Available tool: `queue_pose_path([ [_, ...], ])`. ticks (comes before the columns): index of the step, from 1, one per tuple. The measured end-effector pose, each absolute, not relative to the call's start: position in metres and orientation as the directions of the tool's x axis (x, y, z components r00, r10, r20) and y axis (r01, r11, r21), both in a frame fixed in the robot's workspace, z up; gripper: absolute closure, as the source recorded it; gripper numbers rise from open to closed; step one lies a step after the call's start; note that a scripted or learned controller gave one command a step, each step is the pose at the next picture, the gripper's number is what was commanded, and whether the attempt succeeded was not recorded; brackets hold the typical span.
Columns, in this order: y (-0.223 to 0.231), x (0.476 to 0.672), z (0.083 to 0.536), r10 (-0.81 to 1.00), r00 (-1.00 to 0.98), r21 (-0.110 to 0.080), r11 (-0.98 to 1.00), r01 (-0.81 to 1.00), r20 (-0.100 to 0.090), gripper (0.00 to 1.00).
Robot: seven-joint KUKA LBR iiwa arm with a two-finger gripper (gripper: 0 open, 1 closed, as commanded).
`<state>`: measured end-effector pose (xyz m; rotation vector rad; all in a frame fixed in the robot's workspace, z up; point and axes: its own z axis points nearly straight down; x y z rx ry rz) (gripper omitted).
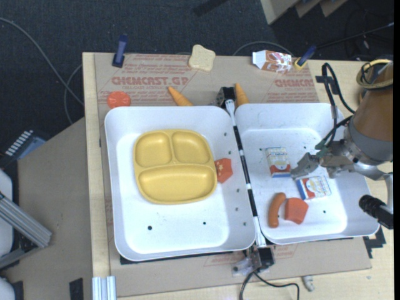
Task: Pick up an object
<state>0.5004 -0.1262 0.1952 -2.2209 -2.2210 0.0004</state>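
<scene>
Orange sausage [276,209] lies in the right bin [325,114], long axis toward the counter's front edge; claw [307,166] above, grip state unclear.

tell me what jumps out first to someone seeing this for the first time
The big yellow divided plate in the left bin stands out first, with a small red block right by its right edge. Next comes the gripper reaching into the right bin over two small cartons, a sausage and a red piece.
</scene>
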Motion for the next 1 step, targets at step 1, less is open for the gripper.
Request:
queue_pose_path([
  [1, -0.0945, 0.4788, 0.0843, 1.0, 0.0, -0.001, 0.0, 1.0, 0.001, 0.0],
])
